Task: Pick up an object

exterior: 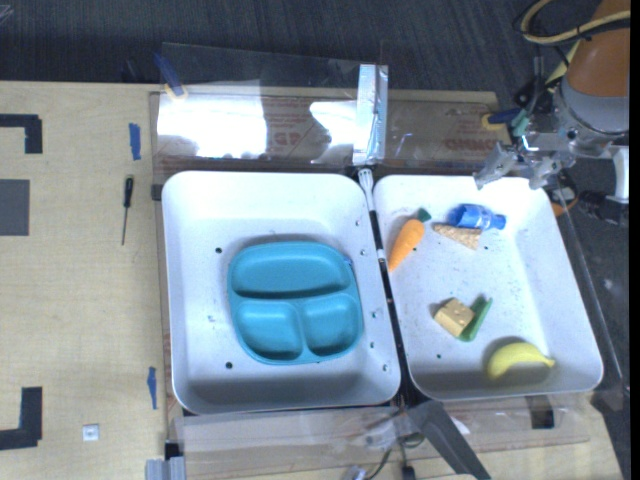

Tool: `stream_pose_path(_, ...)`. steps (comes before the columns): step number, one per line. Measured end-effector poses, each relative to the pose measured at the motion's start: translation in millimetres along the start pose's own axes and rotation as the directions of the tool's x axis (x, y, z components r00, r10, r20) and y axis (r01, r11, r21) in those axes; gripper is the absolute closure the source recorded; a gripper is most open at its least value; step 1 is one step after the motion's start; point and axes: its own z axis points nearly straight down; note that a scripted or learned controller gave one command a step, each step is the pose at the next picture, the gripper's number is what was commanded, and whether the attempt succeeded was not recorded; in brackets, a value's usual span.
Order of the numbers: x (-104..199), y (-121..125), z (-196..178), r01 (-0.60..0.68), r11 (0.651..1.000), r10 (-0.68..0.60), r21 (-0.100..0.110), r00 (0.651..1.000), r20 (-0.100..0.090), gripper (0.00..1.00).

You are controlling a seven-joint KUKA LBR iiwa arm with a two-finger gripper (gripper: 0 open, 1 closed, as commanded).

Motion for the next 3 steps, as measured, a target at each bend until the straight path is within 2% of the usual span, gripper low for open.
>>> stream_pose_path(1, -3, -10, 109, -0.092, 0.996, 0.092, -0.014, 0.996, 0.001, 0.00)
stream_pose_path(2, -24, 8, 118, -0.069, 0.998, 0.069, -0.005, 0.998, -0.012, 0.00)
stream_pose_path(3, -26, 9, 109, -0.067, 0.998, 0.067, -0.014, 0.998, -0.001, 1.00)
